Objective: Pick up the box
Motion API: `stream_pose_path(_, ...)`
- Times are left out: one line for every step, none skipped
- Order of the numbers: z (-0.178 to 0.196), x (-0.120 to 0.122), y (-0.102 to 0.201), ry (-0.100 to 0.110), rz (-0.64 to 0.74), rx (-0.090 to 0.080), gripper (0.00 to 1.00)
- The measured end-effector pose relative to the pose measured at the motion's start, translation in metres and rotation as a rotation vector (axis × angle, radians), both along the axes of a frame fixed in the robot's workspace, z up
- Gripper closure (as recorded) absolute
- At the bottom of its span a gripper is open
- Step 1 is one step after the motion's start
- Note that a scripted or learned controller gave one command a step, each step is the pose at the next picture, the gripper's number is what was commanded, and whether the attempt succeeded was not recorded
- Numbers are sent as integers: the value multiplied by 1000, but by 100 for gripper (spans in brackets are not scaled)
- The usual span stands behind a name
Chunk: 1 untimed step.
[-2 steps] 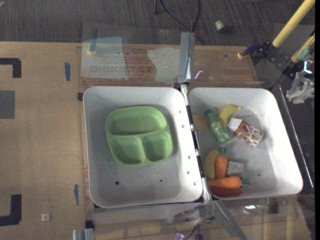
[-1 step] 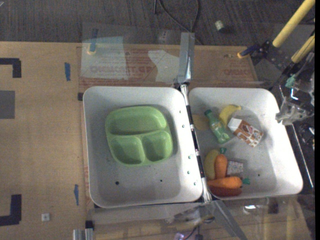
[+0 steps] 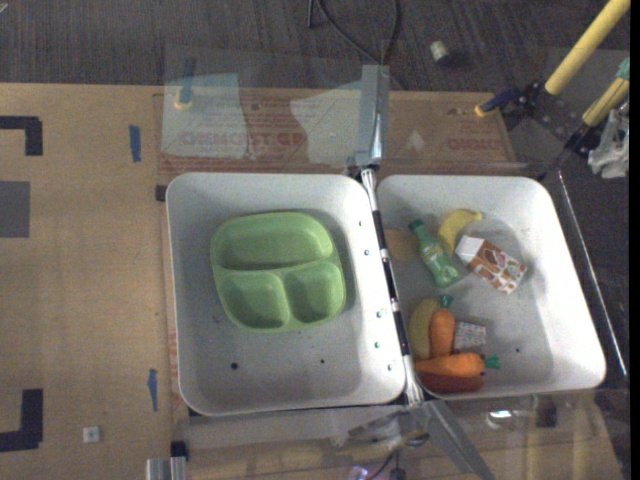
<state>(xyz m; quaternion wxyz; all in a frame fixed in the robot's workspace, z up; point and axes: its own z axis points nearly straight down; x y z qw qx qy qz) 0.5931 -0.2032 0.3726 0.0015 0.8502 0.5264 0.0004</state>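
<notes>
Pale grey-white metal at the far right edge looks like the end effector [image 3: 610, 140], sitting outside the bins above the right bin's upper right corner; it is too cropped and blurred to tell whether it is wide, narrow or holding anything. Just beside it, up and to its left, yellow poles [image 3: 590, 36] slant over a dark clamp [image 3: 540, 103]. Below and to the left of the end effector lies the right bin [image 3: 560, 268], and in it the box [image 3: 492, 265], white with a brown and orange print, tilted, well apart from the end effector. Just beyond the box are a yellow fruit [image 3: 458, 226] and a green bottle [image 3: 433, 253]. Lower in that bin are two orange carrots [image 3: 455, 365], a yellow piece [image 3: 423, 323] and a small grey packet [image 3: 470, 335], clustered together. Farther left, the left bin [image 3: 200, 358] holds a green divided plate [image 3: 280, 270]. Both bins rest on a cardboard-brown table [image 3: 80, 298] marked with blue tape [image 3: 134, 143] and black corner marks [image 3: 25, 133]. Beyond the table is dark carpeted floor [image 3: 150, 18] with a black cable [image 3: 355, 8] looping across it.
</notes>
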Motion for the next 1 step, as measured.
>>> stream_pose_path(63, 61, -5, 0, -113, 0, 100)
